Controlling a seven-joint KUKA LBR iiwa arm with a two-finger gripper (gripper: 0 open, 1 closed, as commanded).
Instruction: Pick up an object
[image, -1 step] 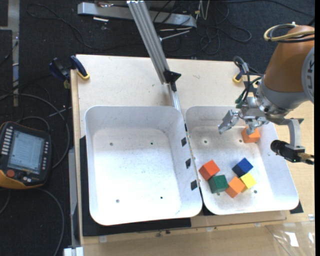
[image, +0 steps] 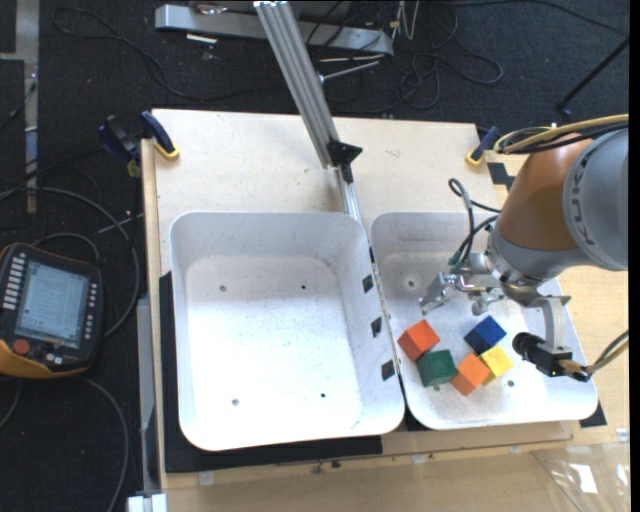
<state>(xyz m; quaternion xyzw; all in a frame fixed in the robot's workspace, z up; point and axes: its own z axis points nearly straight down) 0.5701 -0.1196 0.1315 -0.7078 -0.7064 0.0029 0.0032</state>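
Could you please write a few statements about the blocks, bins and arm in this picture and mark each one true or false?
1. All the blocks lie in the right bin. True.
2. The green block touches the red-orange block. True.
3. The blue block lies in the left bin. False: it lies in the right bin, beside the yellow block.
4. The gripper holds the green block. False: it sits above the blocks in the picture, with nothing between its fingers.
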